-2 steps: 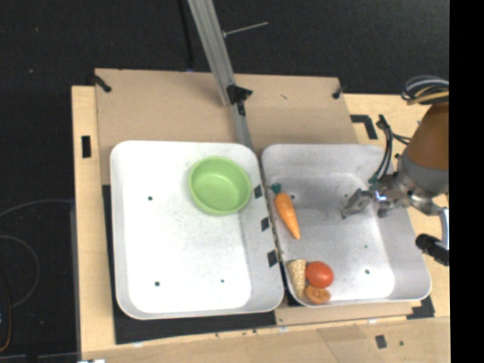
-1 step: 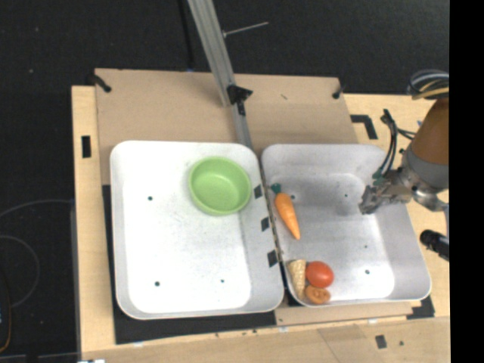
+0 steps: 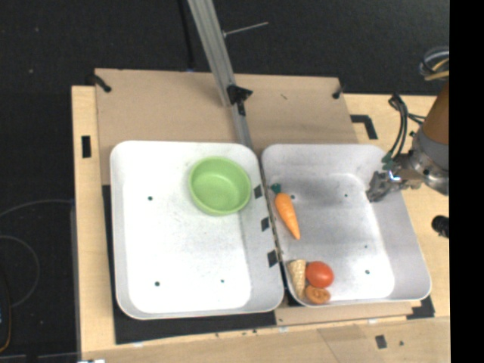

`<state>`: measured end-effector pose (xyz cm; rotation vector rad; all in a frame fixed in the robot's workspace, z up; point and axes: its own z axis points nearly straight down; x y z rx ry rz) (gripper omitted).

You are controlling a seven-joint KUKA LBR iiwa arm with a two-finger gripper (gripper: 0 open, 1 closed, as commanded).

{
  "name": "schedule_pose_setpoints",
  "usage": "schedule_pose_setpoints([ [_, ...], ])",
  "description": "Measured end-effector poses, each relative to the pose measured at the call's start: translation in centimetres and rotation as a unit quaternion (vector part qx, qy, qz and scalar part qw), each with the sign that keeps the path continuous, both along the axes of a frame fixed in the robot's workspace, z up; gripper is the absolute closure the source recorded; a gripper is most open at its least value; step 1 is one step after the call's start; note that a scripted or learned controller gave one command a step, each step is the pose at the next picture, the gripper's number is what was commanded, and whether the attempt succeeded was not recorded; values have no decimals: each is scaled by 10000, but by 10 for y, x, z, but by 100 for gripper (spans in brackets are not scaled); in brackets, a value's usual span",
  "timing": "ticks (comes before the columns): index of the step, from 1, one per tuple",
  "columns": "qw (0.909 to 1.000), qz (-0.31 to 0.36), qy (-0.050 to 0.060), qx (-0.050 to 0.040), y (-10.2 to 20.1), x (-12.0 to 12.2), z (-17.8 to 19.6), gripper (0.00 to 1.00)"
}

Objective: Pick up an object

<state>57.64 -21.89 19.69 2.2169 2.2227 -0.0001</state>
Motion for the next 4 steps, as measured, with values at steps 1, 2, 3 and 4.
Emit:
schedule_pose_setpoints([
  [1, 10000, 3, -23, -5, 0, 6, 45, 100],
  [2, 10000, 8, -26, -7, -2, 8, 91, 100],
  [3, 10000, 11, 4, 6, 41, -2, 78, 100],
  [4, 10000, 15, 3, 8, 84, -18, 68, 100],
])
